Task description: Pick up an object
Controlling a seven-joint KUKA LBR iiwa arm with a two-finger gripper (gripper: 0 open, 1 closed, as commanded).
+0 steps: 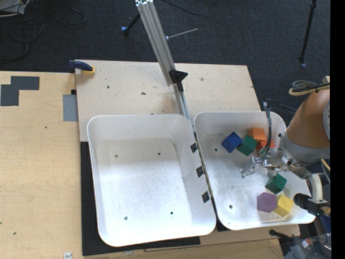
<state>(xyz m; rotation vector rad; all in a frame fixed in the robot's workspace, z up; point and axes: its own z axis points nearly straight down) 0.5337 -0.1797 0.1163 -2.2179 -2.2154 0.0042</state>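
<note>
Over the right bin (223,212): your arm reaches in from the right side, orange band above the wrist.
Gripper (251,169): you see it low over the bin floor, near the bin's middle, just below the green cube (248,145).
Claw state: you cannot tell how far it is open; no block is seen between its tips.
Blue cube (232,142): toward the bin's far side, touching the green cube's left.
Orange cube (259,135): just right of the green cube.
Dark green block (276,183): right of the gripper, near the bin's right wall.
Purple cube (266,202) and yellow cube (284,205): side by side at the bin's near right corner.
Left bin (108,139): beside the right bin, sharing the middle divider.
</note>
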